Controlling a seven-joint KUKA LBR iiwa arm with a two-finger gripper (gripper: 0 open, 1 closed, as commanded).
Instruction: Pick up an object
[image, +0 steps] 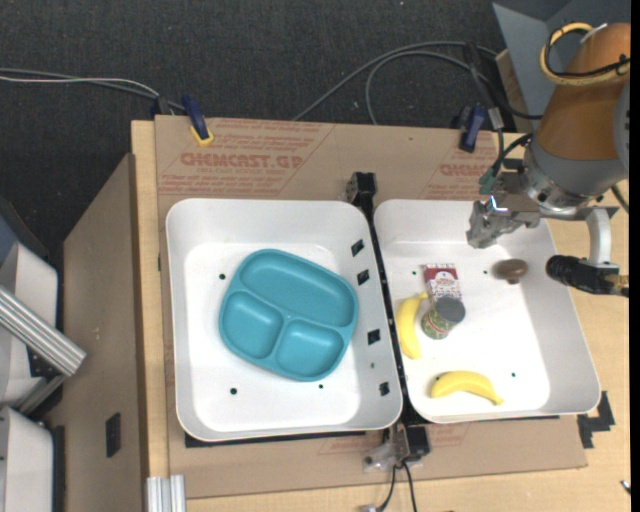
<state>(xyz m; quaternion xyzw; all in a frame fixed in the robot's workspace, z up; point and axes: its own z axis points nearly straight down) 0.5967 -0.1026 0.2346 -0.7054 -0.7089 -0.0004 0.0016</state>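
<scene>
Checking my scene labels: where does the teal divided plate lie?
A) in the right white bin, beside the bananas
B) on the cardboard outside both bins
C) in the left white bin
C: the teal divided plate lies flat inside the left white bin.

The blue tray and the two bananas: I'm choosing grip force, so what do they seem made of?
Blue tray: probably moulded plastic, matte with a soft sheen, one even colour, rounded compartments.
Bananas: uniform yellow with no spots, smooth; possibly plastic replicas, though real fruit cannot be ruled out.

Right bin: two bananas (409, 327), can (441, 318), possibly nut (512, 269).
</scene>
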